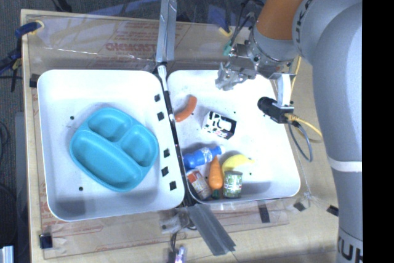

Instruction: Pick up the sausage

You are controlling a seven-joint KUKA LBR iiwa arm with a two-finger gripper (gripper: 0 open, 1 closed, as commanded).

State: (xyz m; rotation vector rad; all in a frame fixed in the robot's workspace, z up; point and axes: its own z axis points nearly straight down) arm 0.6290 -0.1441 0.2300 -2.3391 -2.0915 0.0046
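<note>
Gripper over the right bin's far edge

The gripper (231, 78) hangs above the right bin (280, 151), its grip impossible to make out from here. The sausage (185, 108) lies apart to its left, near the divider, a black-and-white box (220, 124) just beside it.

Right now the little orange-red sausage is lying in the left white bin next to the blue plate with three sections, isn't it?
Not quite. The camera view shows the little orange-red sausage lying in the right white bin, close to the divider between the two bins. The blue plate with three sections sits in the left white bin, across that divider.
</note>
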